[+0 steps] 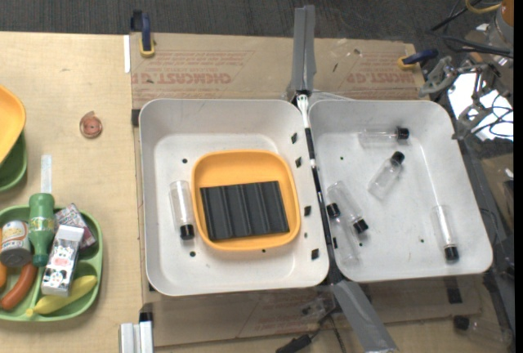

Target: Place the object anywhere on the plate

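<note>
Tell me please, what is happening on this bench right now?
Nothing is being handled at this moment. The orange plate sits in the left bin with a black ribbed block on it. One clear vial with a black cap lies in that bin beside the plate, touching its left edge or nearly so. Five more such vials lie scattered in the right bin. So one object is on the plate, and the vials are not.

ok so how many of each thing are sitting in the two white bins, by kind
clear vials with black caps: 6, one in the left bin beside the plate, five in the right bin
orange plate: 1
black ridged block on the plate: 1
total: 8
</note>
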`<state>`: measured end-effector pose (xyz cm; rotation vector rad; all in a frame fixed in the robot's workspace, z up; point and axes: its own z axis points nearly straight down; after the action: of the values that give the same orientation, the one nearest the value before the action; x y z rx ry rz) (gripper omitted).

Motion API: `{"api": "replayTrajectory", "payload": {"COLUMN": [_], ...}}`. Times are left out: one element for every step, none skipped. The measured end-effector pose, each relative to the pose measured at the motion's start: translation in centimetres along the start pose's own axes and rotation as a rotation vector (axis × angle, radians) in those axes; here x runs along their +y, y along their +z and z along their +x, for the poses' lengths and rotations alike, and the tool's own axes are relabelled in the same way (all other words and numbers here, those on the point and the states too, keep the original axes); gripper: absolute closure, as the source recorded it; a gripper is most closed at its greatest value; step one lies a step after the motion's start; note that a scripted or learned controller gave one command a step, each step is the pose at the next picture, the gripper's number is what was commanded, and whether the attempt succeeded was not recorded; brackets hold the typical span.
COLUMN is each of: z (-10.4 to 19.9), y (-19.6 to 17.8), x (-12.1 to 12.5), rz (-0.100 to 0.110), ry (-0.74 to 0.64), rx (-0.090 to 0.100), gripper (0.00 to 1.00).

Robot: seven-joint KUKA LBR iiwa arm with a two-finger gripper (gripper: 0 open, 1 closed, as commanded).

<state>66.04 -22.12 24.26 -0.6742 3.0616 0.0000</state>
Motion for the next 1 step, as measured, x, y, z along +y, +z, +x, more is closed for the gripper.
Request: {"api": "replayTrajectory", "payload": {"z": [-0.04], "y": [-0.19], "x": [0.05], "rz": [0.0], "ry": [-0.145], "rx": [0.0], "gripper": [0.0]}}
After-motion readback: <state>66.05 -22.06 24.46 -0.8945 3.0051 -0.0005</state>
